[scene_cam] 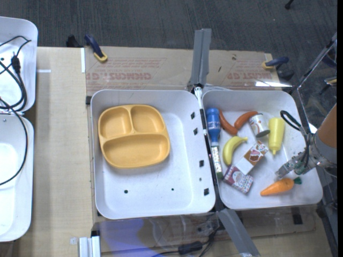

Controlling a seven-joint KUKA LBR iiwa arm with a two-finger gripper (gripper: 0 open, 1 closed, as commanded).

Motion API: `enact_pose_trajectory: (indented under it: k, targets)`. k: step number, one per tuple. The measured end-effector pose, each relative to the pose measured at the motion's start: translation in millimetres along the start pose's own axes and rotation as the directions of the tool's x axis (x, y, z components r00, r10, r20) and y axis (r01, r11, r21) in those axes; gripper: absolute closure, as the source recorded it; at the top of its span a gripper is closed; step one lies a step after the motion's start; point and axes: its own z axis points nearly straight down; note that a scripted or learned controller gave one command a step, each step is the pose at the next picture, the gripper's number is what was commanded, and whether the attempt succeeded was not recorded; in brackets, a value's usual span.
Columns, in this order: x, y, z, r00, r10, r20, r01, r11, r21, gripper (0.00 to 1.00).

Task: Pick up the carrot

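The orange carrot (277, 187) with a green top lies on its side near the front right corner of the right bin (268, 201). My gripper (292, 167) hangs just above and slightly behind the carrot's leafy end, reaching in from the right. Nothing shows held in it. The arm's wrist sits at the bin's right rim.
The right bin also holds a blue bottle (213, 123), a red pepper (238, 122), a small can (258, 125), a yellow bottle (276, 134), a banana (231, 149) and two small boxes (247, 165). A yellow divided plate (134, 135) lies in the left bin (155, 197).
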Motion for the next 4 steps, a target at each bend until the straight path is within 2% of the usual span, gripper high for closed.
enact_pose_trajectory:
  k: [1,2,3,4]
  targets:
    - [0.0,-0.1,0.0,1.0,0.0,0.0,0.0,1.0,0.0,0.0]
    - [-0.3,0.6,-7.7,1.0,0.002,0.0,-0.002,1.0,0.0,1.0]
    - [-0.3,0.5,-7.7,1.0,0.001,-0.001,-0.001,1.0,0.0,0.0]
    - [-2.0,-1.3,7.4,0.942,-0.335,0.002,0.335,0.942,0.0,0.0]
